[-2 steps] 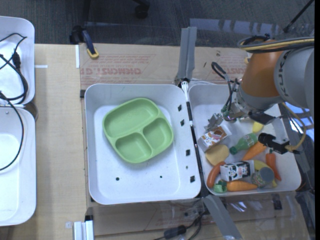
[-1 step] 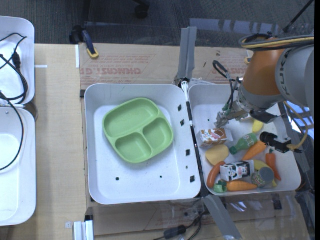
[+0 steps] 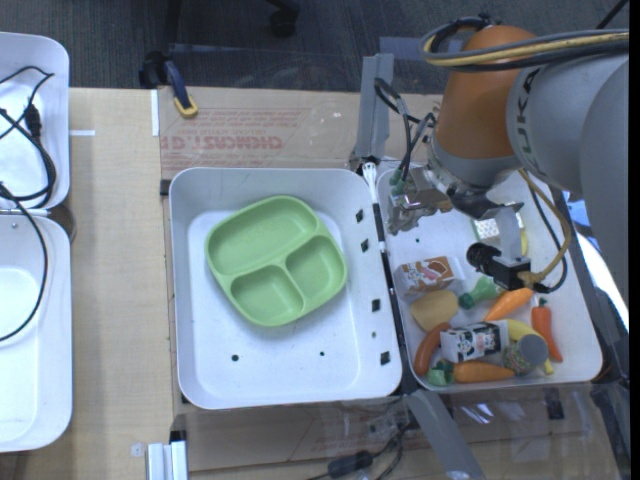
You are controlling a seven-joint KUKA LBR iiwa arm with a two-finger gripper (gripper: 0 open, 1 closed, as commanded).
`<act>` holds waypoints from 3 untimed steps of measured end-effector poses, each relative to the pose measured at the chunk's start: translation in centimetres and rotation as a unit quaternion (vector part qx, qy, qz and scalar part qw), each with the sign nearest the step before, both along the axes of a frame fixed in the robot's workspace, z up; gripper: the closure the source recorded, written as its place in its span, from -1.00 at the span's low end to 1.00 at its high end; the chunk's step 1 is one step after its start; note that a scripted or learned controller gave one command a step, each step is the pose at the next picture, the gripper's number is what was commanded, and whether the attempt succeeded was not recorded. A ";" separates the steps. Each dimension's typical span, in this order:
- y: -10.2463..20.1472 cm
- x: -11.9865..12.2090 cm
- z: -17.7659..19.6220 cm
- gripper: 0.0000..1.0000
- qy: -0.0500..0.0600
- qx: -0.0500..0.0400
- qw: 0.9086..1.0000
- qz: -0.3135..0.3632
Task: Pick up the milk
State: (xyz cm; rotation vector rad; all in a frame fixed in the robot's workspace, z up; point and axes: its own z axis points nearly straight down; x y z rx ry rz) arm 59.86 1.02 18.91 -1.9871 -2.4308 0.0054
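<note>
step: approach | gripper [image 3: 405,211] above milk carton [image 3: 471,342], grip state: cannot tell | next: descend toward carton, right bin [image 3: 590,360]

1. The bench [image 3: 110,268] looks like pale wood — matt, with a faint grain.
2. Both white bins, left [image 3: 200,358] and right [image 3: 580,353], look like smooth plastic with a slight sheen.
3. The green divided plate [image 3: 276,259] is matt plastic, smooth.
4. The arm [image 3: 570,98] has a satin grey shell; its orange band [image 3: 478,98] is glossier, catching a highlight.
5. The gripper [image 3: 405,211] looks like bare metal.
6. The milk [image 3: 470,343] carton appears to be printed card or plastic — cannot tell which.
7. The carrots [image 3: 515,301] look like smooth toy plastic.
</note>
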 end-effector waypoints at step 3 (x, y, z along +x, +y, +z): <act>-6.2 -1.2 0.0 -1.00 0.001 0.001 0.981 0.192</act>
